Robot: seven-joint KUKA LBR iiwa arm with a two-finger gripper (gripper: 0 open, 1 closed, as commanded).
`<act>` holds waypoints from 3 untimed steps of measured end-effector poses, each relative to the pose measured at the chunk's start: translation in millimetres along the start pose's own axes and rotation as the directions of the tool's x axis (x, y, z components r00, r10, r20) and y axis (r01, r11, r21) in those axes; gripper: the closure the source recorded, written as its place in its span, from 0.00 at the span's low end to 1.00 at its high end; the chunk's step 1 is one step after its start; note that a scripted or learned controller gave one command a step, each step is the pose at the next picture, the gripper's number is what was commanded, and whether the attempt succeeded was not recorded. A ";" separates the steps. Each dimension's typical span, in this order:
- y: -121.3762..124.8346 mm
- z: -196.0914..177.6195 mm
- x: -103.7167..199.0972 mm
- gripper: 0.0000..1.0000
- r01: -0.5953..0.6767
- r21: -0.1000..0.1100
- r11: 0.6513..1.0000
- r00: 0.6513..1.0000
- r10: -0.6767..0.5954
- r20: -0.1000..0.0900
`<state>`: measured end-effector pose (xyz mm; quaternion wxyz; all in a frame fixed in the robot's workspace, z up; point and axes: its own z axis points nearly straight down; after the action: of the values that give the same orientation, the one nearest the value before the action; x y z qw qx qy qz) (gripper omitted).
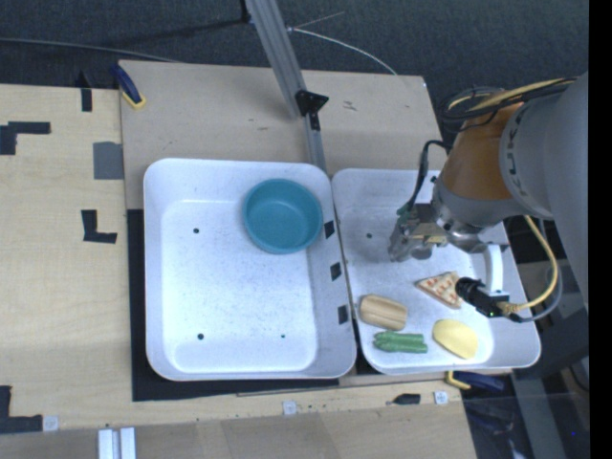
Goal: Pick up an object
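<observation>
the gripper [409,242] hangs low over a bare part of the right bin [368,199] with nothing between its fingers, which look slightly open, while the pizza slice [439,288], bread roll [382,311], green beans [399,342] and yellow lemon [455,338] lie nearer the front, so i think a descent here may close on nothing.

Right bin's [368,194] far half lies open; pizza slice [439,288], bread roll [382,310], green beans [399,342] and lemon [455,338] crowd its near edge.
</observation>
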<state>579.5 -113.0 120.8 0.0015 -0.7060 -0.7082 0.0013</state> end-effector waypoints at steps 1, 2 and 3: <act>-9.6 -50.1 -2.1 1.00 -0.003 -0.006 1.000 1.000 0.003 0.001; -1.4 -102.0 -9.1 1.00 -0.002 -0.008 1.000 1.000 0.002 0.002; -0.9 -135.2 -8.8 1.00 -0.002 -0.006 1.000 1.000 0.002 0.001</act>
<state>579.2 -121.9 255.9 -0.0009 -0.7066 -0.7076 -0.0005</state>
